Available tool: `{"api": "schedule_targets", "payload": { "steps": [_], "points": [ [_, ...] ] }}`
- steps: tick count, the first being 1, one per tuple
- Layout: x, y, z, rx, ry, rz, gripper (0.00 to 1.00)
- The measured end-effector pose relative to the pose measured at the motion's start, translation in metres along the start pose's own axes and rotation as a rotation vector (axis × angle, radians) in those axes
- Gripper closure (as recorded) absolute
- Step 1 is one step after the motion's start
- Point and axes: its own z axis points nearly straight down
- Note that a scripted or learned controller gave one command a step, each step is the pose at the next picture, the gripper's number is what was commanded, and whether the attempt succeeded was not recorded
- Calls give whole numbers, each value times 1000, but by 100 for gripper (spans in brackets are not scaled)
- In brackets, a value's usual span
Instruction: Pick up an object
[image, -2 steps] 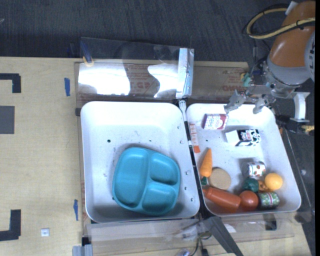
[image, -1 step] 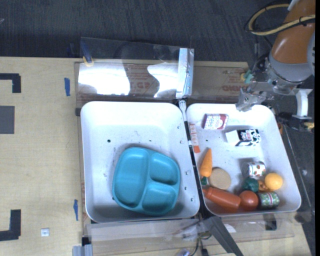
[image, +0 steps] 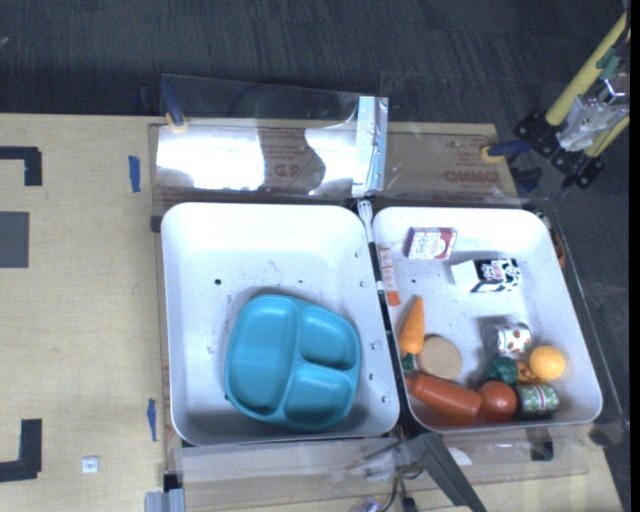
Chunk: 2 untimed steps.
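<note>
Toy food, small and mixed, crowds the right white bin (image: 560, 262): an orange plastic carrot (image: 412, 325) lies lengthwise along the inner wall, a red sausage (image: 442, 397) slants across the near corner, and a yellow ball (image: 546, 362) sits by the outer side. The gripper (image: 590, 112) hangs beyond the far right corner, well apart from them; how its claw stands I cannot tell.
</note>
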Motion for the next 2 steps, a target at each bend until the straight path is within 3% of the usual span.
{"api": "schedule_targets", "payload": {
  "steps": [1, 2],
  "points": [
    [-39, -4, -50, 5, 1, 143, 100],
    [-37, -2, -61, 2, -2, 138, 100]
  ]
}}
